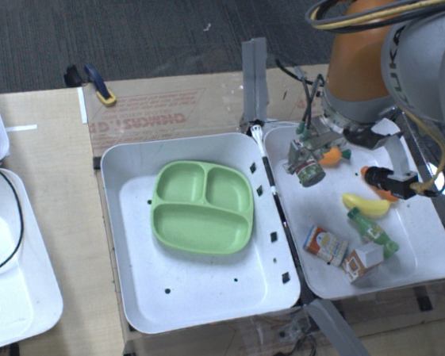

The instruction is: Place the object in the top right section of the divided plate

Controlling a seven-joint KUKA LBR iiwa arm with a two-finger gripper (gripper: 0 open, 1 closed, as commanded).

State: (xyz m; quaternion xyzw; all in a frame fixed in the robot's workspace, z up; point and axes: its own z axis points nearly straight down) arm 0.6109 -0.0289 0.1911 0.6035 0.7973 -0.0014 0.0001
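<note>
Two shallow white bins sit side by side in the camera view. The left bin (120, 225) holds only a green plastic divided plate (204, 229). All three of its compartments are bare, including the top right section (228, 190), so nothing has been delivered yet.

The right bin (427, 257) carries the loose items. At its rear left corner are a dull green and grey can (311, 174) and, just beside it, a small orange piece (331, 157). Nearer the front lie a yellow toy banana (367, 205), a small green bottle (372, 233) and two little orange and white cartons (326, 244).

The gripper (309, 155) is down at the rear left corner, right over the can. That makes the can the likely object, but I cannot tell whether it is gripped or merely touched.

As I judge it, the task is at its start. Securing the object, lifting it, carrying it across the bin walls and setting it in the section are all left to do.
</note>
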